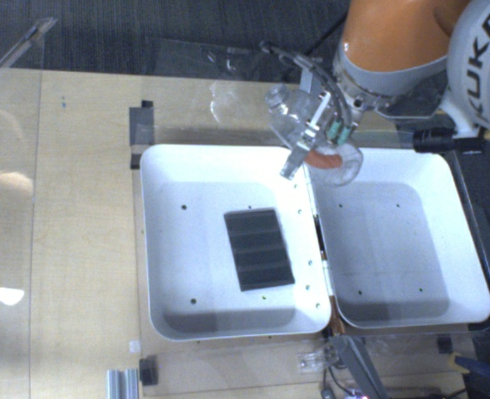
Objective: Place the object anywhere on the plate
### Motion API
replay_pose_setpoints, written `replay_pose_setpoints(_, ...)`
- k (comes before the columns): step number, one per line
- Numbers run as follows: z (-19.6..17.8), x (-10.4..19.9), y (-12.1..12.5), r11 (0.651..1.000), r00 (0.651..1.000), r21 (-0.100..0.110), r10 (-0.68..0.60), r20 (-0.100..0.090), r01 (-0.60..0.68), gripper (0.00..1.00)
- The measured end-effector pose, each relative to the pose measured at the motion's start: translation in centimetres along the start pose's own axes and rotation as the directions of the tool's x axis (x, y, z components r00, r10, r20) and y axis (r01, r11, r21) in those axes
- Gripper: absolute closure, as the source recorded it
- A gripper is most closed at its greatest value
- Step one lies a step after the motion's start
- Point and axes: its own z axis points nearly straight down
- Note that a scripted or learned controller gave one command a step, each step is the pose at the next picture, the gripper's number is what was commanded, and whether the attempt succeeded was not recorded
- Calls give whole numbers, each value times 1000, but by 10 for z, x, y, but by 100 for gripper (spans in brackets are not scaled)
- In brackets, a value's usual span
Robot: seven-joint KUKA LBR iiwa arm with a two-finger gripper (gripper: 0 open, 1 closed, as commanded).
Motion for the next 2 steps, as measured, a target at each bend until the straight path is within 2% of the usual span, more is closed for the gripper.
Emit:
replay_pose_setpoints(1, -11, -1, 2, 1000, 1000, -5, -1, 5, 2, 100)
replay_pose_setpoints(2, 92, 57, 90, 995, 995, 11, -95, -16, 95, 100)
